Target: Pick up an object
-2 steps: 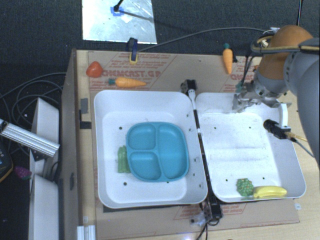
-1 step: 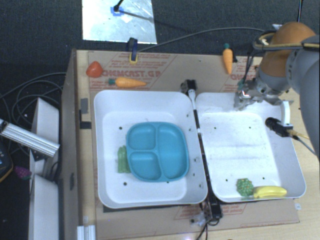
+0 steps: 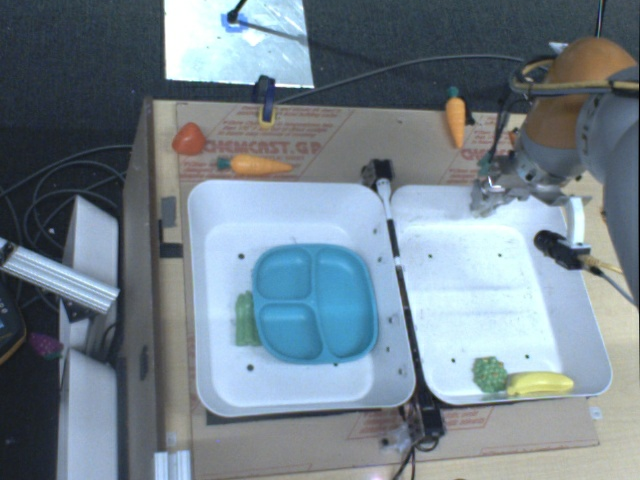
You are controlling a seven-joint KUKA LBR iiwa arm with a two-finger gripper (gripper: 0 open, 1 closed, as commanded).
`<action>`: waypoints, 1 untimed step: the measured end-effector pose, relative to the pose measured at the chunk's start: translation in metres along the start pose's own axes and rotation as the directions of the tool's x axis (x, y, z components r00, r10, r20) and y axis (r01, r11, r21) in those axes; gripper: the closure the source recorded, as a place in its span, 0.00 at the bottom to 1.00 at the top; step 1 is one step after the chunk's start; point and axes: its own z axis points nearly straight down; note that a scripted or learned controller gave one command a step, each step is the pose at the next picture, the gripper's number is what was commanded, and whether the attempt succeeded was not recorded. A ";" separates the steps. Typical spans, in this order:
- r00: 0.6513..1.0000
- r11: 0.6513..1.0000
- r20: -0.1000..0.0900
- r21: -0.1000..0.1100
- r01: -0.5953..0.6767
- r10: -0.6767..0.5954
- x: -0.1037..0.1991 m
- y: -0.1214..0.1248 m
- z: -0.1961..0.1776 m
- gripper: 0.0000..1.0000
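over the far right corner of the right bin (image 3: 590,363), the pincer (image 3: 487,194) hangs at the end of the grey arm (image 3: 600,128), whose orange band (image 3: 590,63) sits above the wrist. whether the pincer is open or closed cannot be told from this slant, and nothing can be made out in its grip.

the things it could pick lie well apart from it. a yellow banana (image 3: 540,383) rests along the near edge of the right bin, toward its near right corner, and a small green broccoli piece (image 3: 489,373) lies just beside the banana's left end, possibly touching it.

the left bin (image 3: 215,268) carries a blue divided plate (image 3: 313,303) near its middle, with a green vegetable piece (image 3: 245,320) against the plate's left edge.

on the bare bench (image 3: 330,133) behind the bins, an orange carrot (image 3: 258,165) lies flat near the left bin's far left corner, with a red-orange tomato-like piece (image 3: 188,139) close by toward the bench's far left corner. a second carrot (image 3: 456,120) lies near the far edge of the bench, behind the right bin. a black clip (image 3: 379,174) sits where the two bins meet at their far edge.
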 end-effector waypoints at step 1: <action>1.000 1.000 0.001 -0.003 0.002 -0.002 0.000 0.001 -0.011 1.00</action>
